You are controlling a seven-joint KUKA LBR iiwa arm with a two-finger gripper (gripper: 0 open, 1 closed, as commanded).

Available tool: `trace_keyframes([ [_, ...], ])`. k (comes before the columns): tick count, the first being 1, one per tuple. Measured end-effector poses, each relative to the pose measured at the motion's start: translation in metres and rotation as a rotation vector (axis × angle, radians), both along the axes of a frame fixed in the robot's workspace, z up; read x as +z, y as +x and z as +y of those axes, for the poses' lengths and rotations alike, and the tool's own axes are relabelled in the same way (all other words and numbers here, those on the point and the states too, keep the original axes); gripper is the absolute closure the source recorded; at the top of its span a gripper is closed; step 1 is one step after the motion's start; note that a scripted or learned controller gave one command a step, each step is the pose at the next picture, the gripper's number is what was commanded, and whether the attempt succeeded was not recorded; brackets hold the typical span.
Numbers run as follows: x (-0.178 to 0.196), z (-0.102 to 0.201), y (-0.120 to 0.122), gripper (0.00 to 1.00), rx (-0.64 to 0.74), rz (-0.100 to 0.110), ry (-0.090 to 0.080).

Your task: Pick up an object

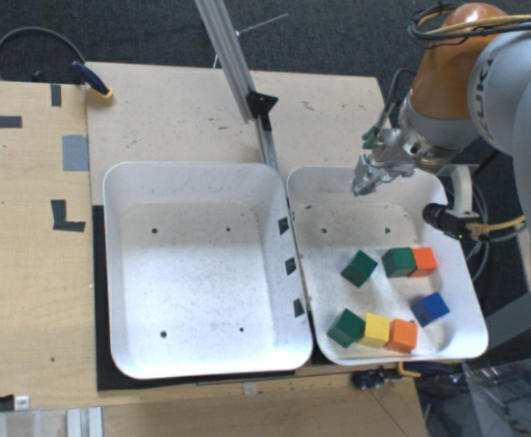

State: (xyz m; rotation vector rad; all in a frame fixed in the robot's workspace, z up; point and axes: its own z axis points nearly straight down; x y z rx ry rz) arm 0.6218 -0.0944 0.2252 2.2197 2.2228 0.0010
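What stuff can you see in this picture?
Green blocks: three, green, right bin.
Orange blocks: two, orange, right bin.
Yellow block: one, yellow, right bin, between a green and an orange block.
Blue block: one, blue, right bin.
Bins: two, white, side by side on the bench.
Metal bar: one, grey, slanting above the bins.
Arm: one, grey with orange band, right side.
Hand: one, above the right bin's far edge.

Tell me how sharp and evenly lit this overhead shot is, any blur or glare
Camera view: lighting is soft and even, with no harsh glare on the white bins; the coloured blocks look reasonably crisp with faint shadows; the gripper looks slightly soft and small, so fine detail there is hard to read.
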Motion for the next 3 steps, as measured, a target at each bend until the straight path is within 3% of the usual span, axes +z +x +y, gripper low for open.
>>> trace_keyframes([
  [2, 0.007, 0.119, -0.005, 1.0, 0.007, 0.003, 0.002],
  [3, 0.002, 0.164, -0.008, 1.0, 0.005, 0.003, 0.0],
])
